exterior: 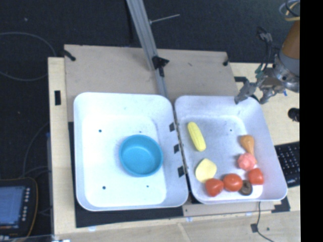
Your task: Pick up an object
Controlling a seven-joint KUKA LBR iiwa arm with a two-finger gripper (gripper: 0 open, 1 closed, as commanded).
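Note:
The right bin (222, 112) holds several small items along its near and right side. A yellow corn cob (197, 136) lies near its left wall and a pale yellow lump (205, 169) sits below it. An orange carrot piece (247, 143), a pink item (247, 161), three red tomatoes (232, 182) and a small brown piece (246, 187) crowd the near right corner. My gripper (254, 95) hangs over the bin's far right corner, open, with nothing between its fingers. It is well clear of every item.
A blue bowl (141, 155) sits in the left bin (96, 115). A slanted metal pole (146, 34) rises behind the bins. A black keyboard (287, 163) lies to the right of the right bin, and a tablet (15, 205) sits at the lower left.

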